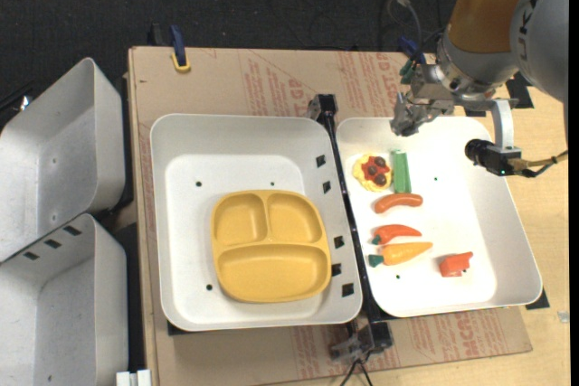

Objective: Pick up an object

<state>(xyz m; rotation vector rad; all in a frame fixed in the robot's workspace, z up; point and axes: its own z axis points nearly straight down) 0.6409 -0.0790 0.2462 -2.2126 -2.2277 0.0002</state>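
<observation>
Hovering over the far edge of the right shallow white bin, the grey two-finger gripper; impossible to tell its state. Lying in that bin: a small round toy pizza, green stick, red sausage, red pepper, orange carrot, red block. Sitting in the left white bin, a yellow sectioned plastic tray.

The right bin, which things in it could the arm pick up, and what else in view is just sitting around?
For the job: gripper; right bin; toy pizza slice; green stick; sausage; red pepper; carrot; small red piece.

Lying about: left bin; yellow divided plate.
</observation>
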